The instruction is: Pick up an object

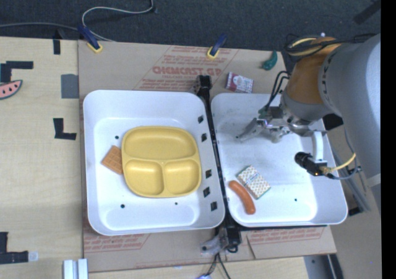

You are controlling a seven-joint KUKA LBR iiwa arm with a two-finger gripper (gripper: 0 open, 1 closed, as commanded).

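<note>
progress: nothing picked yet; every object lies loose in a bin, so the whole grasp is left.
jaws: gripper [255,129] hangs over the upper part of the right bin [322,210], two thin fingers spread apart toward the left, nothing between them.
candidates: sausage [242,197] and packet [254,182], near the front of the right bin, just beside each other, well apart from the gripper.
sausage: orange-red, smooth, short rounded cylinder, lying flat at a slant; could roll under a bad pinch.
packet: small flat square, pale with a fine check pattern, looks like soft wrapper.
left bin [99,210]: holds a yellow tray [162,161], glossy plastic, three compartments, rounded corners; a tan cracker [112,160] with a rough face pokes out from under its left edge.
bins: shallow white plastic, smooth, rounded rims, side by side on cardboard [179,67] over the tabletop.
next, my guess: move toward the front of the right bin, descend on the sausage across its short axis.
</note>
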